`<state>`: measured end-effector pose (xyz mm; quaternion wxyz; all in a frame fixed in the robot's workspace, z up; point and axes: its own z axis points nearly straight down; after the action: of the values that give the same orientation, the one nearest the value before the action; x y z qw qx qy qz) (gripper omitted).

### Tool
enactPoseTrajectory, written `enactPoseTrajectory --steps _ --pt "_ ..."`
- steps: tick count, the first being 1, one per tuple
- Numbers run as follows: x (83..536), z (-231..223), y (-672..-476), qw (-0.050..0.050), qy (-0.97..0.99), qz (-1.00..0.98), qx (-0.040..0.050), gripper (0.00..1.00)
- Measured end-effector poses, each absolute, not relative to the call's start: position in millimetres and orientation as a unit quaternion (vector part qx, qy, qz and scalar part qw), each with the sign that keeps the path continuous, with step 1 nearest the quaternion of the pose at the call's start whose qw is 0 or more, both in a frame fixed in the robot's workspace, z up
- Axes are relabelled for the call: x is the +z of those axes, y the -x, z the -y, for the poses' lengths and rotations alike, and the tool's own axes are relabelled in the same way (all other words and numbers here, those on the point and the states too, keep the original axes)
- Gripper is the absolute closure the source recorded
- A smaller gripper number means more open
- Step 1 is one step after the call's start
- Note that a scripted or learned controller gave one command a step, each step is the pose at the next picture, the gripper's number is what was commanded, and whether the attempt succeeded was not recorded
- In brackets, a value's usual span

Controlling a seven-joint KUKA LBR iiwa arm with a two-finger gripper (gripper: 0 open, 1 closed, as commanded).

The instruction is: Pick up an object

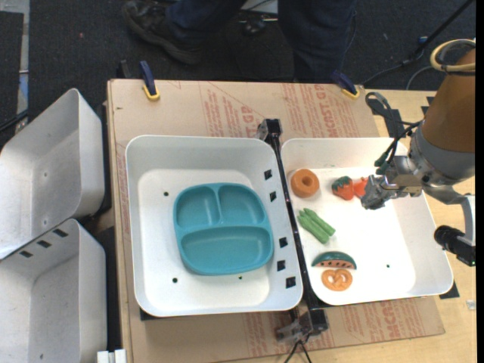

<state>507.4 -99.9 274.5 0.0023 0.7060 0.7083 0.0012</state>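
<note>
The right bin (423, 240) holds an orange doughnut (305, 182), a red strawberry-like toy with a green top (345, 187), a green pea pod (315, 225), a watermelon slice (334, 261) and an orange pretzel (336, 279). My gripper (373, 195) hangs low over the right bin, just right of the red toy and close against it. Whether it touches the toy is unclear.
The left bin (144, 225) holds a teal divided plate (223, 229). A black divider with clips (283, 225) runs between the bins. Spare white bins (45, 172) stand off the bench at left. A person's legs are at the back.
</note>
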Motion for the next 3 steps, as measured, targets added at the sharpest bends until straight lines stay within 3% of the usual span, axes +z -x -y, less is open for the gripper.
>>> enactPoseTrajectory --steps 3 --pt "250 -41 -571.1 0.000 -0.704 -0.710 0.0004 1.00"
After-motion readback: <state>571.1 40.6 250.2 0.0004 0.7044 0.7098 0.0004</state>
